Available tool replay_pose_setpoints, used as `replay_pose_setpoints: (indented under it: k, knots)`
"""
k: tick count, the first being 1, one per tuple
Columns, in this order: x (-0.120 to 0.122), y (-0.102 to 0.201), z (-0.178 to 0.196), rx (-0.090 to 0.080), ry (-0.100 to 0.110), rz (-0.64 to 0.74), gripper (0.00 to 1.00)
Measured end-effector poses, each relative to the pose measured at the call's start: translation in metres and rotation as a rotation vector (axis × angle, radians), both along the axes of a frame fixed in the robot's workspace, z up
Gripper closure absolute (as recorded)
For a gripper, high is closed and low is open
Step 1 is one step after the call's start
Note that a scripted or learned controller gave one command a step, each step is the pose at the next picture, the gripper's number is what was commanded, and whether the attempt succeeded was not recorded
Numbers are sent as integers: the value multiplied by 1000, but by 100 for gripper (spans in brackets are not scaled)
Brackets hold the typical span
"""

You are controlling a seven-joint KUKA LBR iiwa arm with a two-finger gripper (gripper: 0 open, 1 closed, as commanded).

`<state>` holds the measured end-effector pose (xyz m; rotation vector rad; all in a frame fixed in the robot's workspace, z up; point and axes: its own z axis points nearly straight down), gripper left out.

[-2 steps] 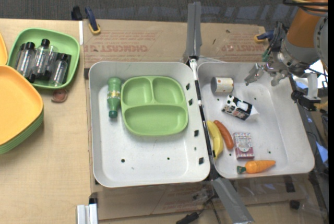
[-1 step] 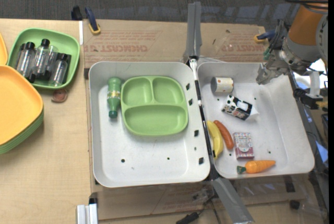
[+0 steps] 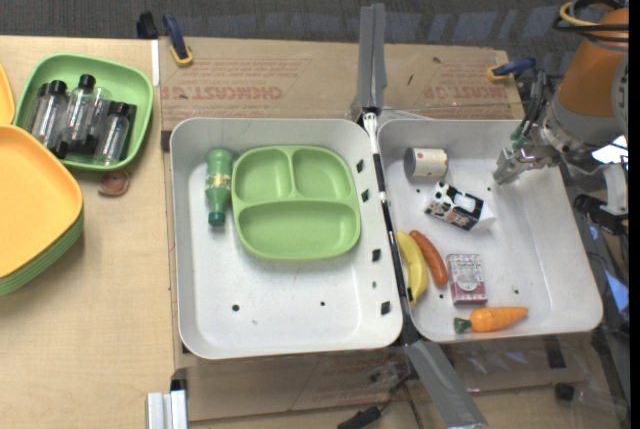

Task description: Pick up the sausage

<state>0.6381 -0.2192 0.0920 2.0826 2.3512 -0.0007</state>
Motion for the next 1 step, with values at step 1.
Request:
replay_pose_setpoints:
  k: [1]
  knots:
    - [-13,-4,39,0,-1,-143,100]
